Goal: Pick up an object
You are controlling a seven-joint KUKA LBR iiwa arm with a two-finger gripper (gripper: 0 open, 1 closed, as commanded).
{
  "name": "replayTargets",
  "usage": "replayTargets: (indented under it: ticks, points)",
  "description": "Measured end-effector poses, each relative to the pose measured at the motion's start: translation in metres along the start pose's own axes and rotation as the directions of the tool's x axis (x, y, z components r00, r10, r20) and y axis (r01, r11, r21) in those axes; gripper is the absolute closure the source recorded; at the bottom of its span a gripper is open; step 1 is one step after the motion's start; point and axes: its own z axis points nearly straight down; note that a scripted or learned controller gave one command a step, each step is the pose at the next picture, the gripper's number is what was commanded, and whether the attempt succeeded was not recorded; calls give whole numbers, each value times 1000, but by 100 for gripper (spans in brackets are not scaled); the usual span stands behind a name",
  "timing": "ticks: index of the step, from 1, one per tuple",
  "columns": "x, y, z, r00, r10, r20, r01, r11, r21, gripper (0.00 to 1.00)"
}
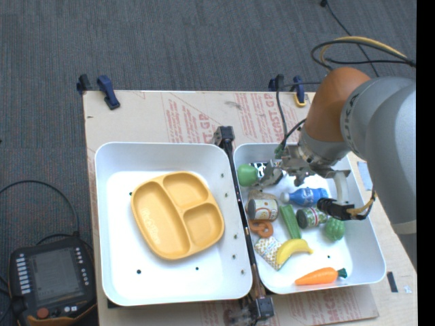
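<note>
My gripper [285, 177] hangs low over the back of the right bin [363, 250], open, with nothing visible between its fingers. A green round fruit [247, 174] lies just to its left, and a blue bottle [307, 196] just below and to its right. A small can [264, 207] lies under its left side. Nearer the front are a green cucumber [291, 221], a jar [311, 217], a broccoli piece [334, 229], a pretzel [261, 228], a banana [293, 250], a checkered pouch [267, 251] and a carrot [318, 276].
The left bin [119, 263] holds a yellow divided plate [178, 213]. A clamp [225, 136] sits on the wall between the bins. Blue clamps [107, 90] grip the board's back edge. A handheld controller [47, 280] lies on the floor at the lower left.
</note>
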Motion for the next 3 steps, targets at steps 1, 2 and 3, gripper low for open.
replayTargets:
  ticks: [1,2,3]
  points:
    - [-95,0,8,1000,6,-1,-6,1000,-10,0]
    - [-26,1,8,1000,3,-3,-3,1000,-9,0]
    - [9,1,7,1000,7,9,-7,1000,-12,0]
